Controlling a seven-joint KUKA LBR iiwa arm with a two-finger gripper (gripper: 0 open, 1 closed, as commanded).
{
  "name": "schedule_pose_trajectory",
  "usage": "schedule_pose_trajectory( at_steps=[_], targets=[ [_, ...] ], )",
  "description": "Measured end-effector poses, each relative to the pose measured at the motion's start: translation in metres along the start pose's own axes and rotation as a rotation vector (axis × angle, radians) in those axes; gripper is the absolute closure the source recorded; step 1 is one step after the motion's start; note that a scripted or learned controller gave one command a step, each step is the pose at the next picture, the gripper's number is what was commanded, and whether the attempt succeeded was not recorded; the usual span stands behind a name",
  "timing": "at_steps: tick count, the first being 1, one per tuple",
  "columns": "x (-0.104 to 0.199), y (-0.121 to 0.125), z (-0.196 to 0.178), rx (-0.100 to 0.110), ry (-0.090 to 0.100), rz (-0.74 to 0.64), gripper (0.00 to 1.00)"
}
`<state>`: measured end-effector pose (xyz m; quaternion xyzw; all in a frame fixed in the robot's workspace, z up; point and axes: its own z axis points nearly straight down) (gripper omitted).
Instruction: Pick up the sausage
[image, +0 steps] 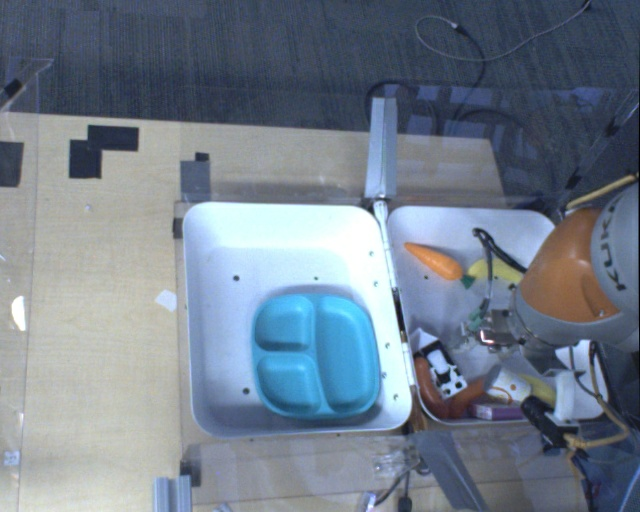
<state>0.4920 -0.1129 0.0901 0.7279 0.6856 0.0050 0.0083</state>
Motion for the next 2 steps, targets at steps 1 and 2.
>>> schedule_pose_trajectory(
  at_steps=[1, 2],
  targets=[
    [0.031, 0.028, 0.001, 0.001, 0.001, -0.009, 0.00],
    [0.028, -0.001, 0.000, 0.000, 0.003, -0.025, 0.00]
  ],
)
